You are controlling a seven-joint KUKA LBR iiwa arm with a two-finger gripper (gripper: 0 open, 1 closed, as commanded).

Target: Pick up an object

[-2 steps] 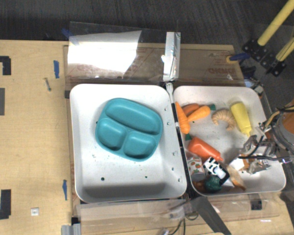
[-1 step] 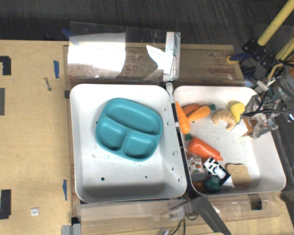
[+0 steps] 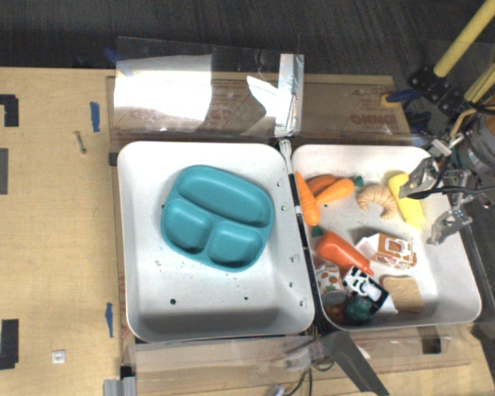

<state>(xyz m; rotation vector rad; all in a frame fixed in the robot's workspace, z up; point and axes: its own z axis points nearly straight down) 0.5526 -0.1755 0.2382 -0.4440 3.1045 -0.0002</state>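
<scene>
Gripper: the gripper (image 3: pixel 433 200) sits at the right edge of the right bin, coming in from the right; its two fingers (image 3: pixel 412 181) stand apart, one by the yellow piece and one lower, near the bin's rim; nothing lies between them

Right bin: the right bin (image 3: pixel 458 291) holds a heap of small toy foods; most of them crowd its left and lower parts

Yellow piece: a yellow banana-like piece (image 3: pixel 406 200) lies near the upper right of the bin, just beside the upper finger; whether they touch cannot be told

Croissant: a tan croissant (image 3: pixel 379 198) rests just left of the yellow piece, touching or nearly so

Carrots: an orange carrot (image 3: pixel 336 190) lies across the upper left, with a second orange carrot (image 3: pixel 307 205) along the left wall

Red-orange piece: a red-orange pepper shape (image 3: pixel 344 250) lies in the middle, tilted toward the lower right

Packet: a small white and brown packet (image 3: pixel 392 252) lies right of it, flat

Bread: a tan bread slice (image 3: pixel 404 293) lies at the lower right of the heap

Dark items: a black and white block (image 3: pixel 363 285) and a teal item (image 3: pixel 361 309) sit at the lower edge; their shapes are hard to read

Left bin: the left bin (image 3: pixel 148 295) carries a teal divided plate (image 3: pixel 217 215) with three compartments, set near its middle, well apart from the gripper
</scene>
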